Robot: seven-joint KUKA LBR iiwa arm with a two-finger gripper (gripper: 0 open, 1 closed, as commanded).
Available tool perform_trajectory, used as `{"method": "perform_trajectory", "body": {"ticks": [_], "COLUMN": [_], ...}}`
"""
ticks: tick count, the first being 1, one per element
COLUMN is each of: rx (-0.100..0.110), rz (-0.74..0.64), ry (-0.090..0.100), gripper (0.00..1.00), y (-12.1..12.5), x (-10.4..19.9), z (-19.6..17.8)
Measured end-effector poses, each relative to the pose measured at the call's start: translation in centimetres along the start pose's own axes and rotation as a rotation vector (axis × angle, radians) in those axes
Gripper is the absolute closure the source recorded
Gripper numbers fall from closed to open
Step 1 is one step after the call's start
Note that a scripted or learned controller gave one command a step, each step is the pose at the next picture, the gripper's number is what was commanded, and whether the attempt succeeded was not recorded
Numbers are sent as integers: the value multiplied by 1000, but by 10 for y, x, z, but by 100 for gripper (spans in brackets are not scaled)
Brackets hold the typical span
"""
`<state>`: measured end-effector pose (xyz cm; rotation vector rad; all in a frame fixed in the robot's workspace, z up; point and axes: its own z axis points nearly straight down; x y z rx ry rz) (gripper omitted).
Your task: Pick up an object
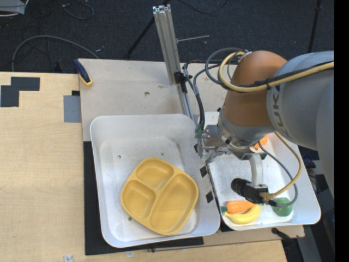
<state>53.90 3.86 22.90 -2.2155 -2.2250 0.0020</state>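
An orange, carrot-shaped toy (pixel 238 207) is lying in the near corner of the right shallow white bin (pixel 306 216), touching a yellow, banana-shaped toy (pixel 246 218) that is resting against the near rim. A small green rounded object (pixel 282 207) is sitting near them, further right along the same rim. Another small orange object (pixel 264 141) is peeking out from under the robot's wrist at the far side of this bin; its shape cannot be told.

The pincer (pixel 210 149) is hanging over the inner edge of the right bin, apart from the toys, and whether it is apart or together cannot be told. The grey arm with its orange band (pixel 256 94) is reaching in above it.

In the left shallow white bin (pixel 109 146) a yellow plastic plate with three compartments (pixel 159 196) is lying flat towards the near side. Both bins are sitting on the pale wooden bench (pixel 38 162).
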Motion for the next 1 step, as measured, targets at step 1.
{"method": "perform_trajectory", "body": {"ticks": [1], "rx": [4], "rz": [1], "ry": [0], "gripper": [100], "y": [-3], "x": [49], "z": [12]}}
